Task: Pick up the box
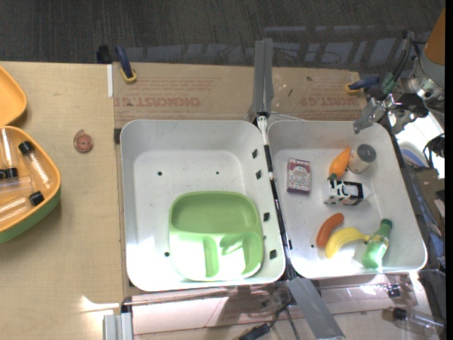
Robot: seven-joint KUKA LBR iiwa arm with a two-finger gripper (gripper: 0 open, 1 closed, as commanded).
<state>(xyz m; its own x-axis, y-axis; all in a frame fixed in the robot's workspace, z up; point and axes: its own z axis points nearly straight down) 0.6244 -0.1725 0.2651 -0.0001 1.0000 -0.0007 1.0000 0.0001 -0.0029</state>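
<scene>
Here, two white bins sit side by side.
The box lies flat in the right bin, upper left. The gripper hovers above that bin's far right corner, fingers spread, holding nothing.

We can read big red letters, upside down, on the cardboard behind the bins. The print on the box is too small for us.
</scene>
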